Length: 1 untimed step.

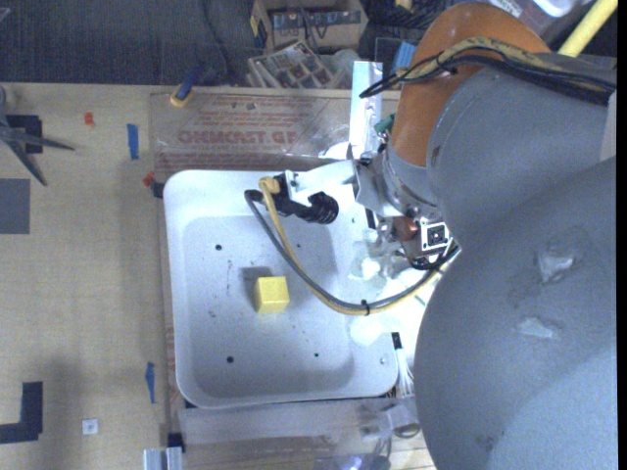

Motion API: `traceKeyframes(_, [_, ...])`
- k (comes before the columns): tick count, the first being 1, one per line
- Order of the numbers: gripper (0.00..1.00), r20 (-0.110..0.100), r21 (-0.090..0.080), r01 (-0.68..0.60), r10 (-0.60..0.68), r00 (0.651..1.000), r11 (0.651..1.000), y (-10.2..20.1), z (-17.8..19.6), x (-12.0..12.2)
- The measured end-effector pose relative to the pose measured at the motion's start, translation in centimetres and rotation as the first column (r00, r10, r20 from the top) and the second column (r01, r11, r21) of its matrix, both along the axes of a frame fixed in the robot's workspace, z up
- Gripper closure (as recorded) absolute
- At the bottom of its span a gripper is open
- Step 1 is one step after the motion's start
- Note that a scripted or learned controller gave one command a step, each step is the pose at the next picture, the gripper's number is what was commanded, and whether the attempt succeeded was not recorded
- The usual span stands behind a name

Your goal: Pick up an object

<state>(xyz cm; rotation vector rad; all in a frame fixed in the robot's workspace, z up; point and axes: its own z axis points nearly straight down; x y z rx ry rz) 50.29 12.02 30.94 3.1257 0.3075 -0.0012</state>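
Observation:
A small yellow block [271, 293] lies on the floor of the left white bin [196, 262], a little left of its middle. The gripper [388, 255] hangs at the bin's right rim, mostly tucked under the grey arm and its orange band [460, 76]. It is well to the right of the block and apart from it. Whitish bits show around the gripper, too unclear to name. A yellow hose [299, 262] with a black fitting [312, 207] loops from the wrist out over the bin.
The arm's big grey body [529, 282] covers the right bin. A clear plastic sheet with red lettering [245, 130] lies behind the left bin. Wooden bench [78, 292] spreads to the left, with blue tape marks and dark tools.

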Motion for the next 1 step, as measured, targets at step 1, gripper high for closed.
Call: traceKeyframes(1, [1.00,-0.005,0.002,-0.008,0.008,1.000,1.000,-4.91,-5.00,-2.45])
